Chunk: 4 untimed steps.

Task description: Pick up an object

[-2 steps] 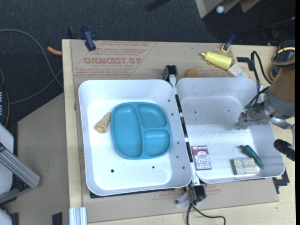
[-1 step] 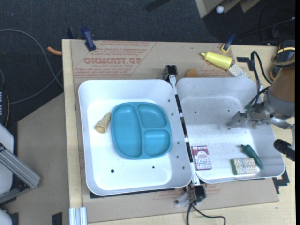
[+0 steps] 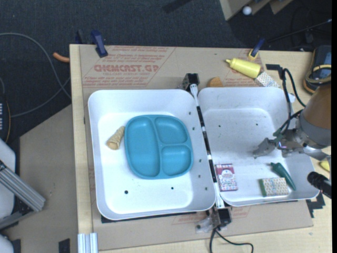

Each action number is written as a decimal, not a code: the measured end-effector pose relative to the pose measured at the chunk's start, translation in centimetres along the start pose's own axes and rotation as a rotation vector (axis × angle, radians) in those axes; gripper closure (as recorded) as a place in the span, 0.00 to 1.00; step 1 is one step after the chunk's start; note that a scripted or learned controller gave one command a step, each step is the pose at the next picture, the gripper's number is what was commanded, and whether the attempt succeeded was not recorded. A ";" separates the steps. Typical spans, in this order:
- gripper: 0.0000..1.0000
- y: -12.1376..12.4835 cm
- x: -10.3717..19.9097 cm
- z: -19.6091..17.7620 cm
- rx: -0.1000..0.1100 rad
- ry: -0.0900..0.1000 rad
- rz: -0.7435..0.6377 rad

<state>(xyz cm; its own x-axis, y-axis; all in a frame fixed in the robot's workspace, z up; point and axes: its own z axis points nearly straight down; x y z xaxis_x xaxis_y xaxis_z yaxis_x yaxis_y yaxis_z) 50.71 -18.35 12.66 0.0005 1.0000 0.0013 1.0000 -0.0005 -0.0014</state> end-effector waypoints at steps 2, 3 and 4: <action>0.00 1.1 4.2 -1.8 -0.001 0.000 -0.001; 0.00 12.9 0.3 -8.8 -0.005 -0.003 -0.002; 0.00 10.4 4.8 2.5 0.002 0.000 -0.002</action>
<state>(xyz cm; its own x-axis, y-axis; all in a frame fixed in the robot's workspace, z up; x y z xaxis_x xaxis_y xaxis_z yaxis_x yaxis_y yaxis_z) 61.12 -13.58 10.17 -0.0017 1.0000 0.0014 1.0000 0.0017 -0.0032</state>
